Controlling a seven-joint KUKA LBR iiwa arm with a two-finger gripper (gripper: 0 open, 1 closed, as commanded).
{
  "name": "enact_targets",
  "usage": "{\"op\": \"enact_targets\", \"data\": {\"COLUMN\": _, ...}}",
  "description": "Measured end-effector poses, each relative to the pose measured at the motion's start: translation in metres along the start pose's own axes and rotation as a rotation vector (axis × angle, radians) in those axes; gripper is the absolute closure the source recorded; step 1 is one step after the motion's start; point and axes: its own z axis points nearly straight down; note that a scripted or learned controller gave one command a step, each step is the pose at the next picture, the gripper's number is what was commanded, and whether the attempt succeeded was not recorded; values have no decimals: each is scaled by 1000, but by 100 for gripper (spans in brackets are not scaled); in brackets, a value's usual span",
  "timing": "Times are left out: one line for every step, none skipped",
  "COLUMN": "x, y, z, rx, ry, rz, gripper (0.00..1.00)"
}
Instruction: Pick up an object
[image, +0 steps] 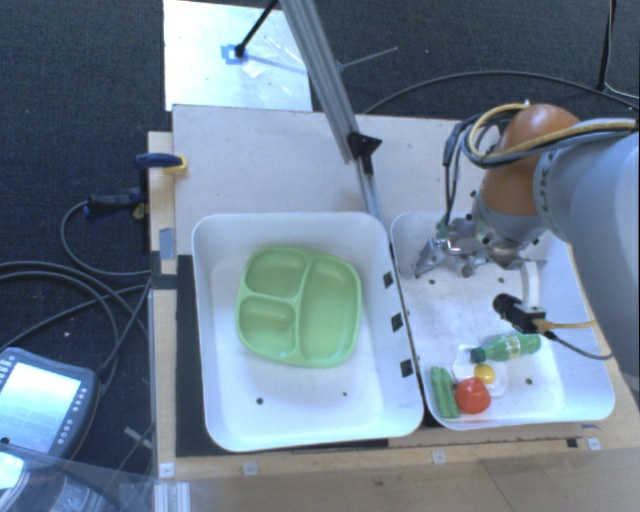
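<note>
Green bottle (507, 347) lies flat, cap pointing left, below gripper (432, 258)

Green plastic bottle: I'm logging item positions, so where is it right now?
The green plastic bottle lies on its side in the right white bin, near its front, just above the fried egg toy and red tomato.

The grey arm (585, 185) reaches in from the right, its orange band (525, 160) above the wrist. The gripper (432, 262) points leftward and downward, its fingers slightly spread with nothing between them.
</note>
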Motion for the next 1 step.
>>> {"op": "enact_targets", "data": {"x": 0, "y": 2, "z": -15, "rx": -7, "ry": 0, "rz": 1, "gripper": 100}}
